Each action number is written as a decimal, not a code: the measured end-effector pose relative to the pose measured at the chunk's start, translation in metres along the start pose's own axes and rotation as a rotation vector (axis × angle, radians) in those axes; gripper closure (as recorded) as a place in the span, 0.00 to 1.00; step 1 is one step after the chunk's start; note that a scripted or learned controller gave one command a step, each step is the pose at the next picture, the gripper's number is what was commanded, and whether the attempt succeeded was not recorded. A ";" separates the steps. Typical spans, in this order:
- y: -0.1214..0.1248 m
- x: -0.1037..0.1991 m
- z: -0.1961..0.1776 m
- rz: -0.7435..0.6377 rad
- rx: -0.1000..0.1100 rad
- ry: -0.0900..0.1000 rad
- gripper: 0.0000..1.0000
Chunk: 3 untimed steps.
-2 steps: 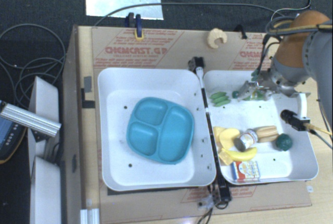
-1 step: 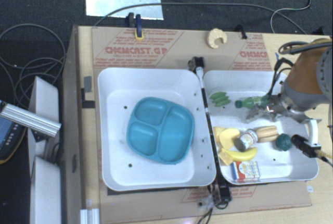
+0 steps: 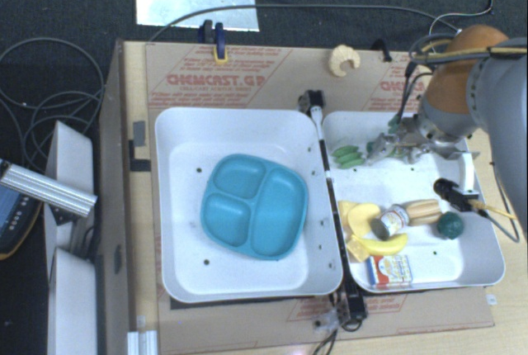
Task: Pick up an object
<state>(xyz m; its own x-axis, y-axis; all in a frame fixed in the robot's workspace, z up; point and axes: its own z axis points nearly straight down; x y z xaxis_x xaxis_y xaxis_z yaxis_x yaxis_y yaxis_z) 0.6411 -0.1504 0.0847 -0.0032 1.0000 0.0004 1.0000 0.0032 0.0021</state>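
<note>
Small red-and-white carton (image 3: 389, 269) lower right: light, stiff; I'd pinch its flat sides. Gripper (image 3: 386, 144) hovers upper right near green object (image 3: 347, 154); jaw state unclear, can't tell.

open floor beside banana (image 3: 375, 234), green ball (image 3: 450, 224)

Gripper (image 3: 394, 145) low in the right bin's (image 3: 487, 262) far part, green object (image 3: 347, 155) just beside its tips toward the left bin (image 3: 177, 180); finger state unclear. Nearer the camera than the gripper: banana (image 3: 371, 234), small can (image 3: 391, 222), wooden cylinder (image 3: 422, 211), dark green ball (image 3: 450, 224), red-and-white box (image 3: 389, 269). Blue divided plate (image 3: 254, 205) lies well apart in the left bin.
</note>
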 end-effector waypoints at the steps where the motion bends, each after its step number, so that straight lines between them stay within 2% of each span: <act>1: -0.112 -0.057 0.000 0.003 0.002 -0.002 0.00; 2: -0.043 -0.012 -0.065 -0.001 -0.002 -0.001 0.00; 3: 0.015 -0.057 -0.096 -0.001 -0.003 -0.003 0.00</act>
<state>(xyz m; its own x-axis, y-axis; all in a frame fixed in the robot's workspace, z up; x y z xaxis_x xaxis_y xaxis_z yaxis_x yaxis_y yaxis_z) 0.6564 -0.2071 0.1812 -0.0041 1.0000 -0.0026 1.0000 0.0041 0.0052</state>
